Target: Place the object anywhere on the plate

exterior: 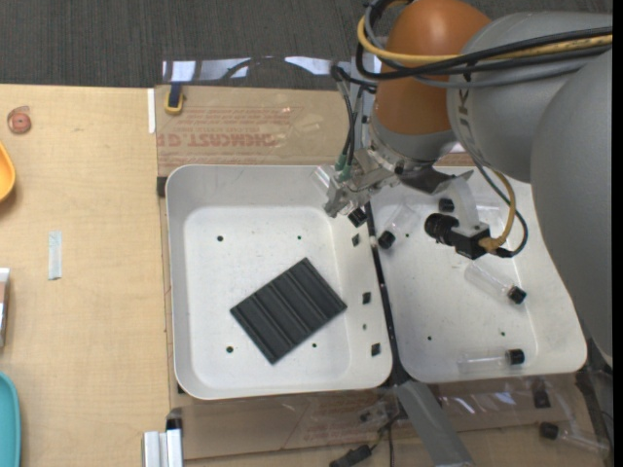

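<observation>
A dark grey ribbed plate (288, 309) lies flat and turned at an angle in the left bin (195, 261), near its front middle. My gripper (347, 202) hangs over the far end of the wall between the two bins, well behind and to the right of the plate. In the right bin (438, 319) lie a clear tube with a black cap (496, 285) and a second one (490, 360) by the front wall. A small black piece (386, 239) rests just right of the gripper. The wrist hides what is under the gripper.
The grey arm with its orange band (433, 56) covers the back right of the scene, with yellow and black cables (487, 232) looping over the right bin. Cardboard (243, 134) lies behind the bins. The wooden bench (78, 261) stretches to the left.
</observation>
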Robot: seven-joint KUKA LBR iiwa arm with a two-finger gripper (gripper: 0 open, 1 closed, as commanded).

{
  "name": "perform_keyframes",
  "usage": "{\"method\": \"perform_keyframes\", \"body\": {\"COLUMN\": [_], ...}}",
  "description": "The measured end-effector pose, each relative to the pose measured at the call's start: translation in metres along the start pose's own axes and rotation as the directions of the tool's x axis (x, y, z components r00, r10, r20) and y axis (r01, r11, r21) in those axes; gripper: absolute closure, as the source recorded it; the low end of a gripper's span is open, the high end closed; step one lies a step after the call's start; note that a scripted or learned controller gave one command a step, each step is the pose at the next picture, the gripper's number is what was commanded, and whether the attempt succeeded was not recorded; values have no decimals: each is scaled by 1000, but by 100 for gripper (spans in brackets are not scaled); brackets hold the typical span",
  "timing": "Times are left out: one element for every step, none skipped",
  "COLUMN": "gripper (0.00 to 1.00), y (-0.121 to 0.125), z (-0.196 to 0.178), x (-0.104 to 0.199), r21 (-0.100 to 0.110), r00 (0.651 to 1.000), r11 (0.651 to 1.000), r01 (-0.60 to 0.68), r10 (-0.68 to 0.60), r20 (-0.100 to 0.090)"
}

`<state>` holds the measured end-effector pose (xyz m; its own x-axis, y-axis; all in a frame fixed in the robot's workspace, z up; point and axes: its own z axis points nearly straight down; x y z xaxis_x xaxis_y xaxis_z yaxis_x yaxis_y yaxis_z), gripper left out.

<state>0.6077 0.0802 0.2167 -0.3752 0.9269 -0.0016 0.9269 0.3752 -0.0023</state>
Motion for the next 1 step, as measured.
{"method": "perform_keyframes", "body": {"gripper": [100], "y": [-22], "z": [26], "x": [-17], "r21": [0], "r00": [969], "r11": [969], "r01": [246], "r10": [-246], "r20": [-1]}}
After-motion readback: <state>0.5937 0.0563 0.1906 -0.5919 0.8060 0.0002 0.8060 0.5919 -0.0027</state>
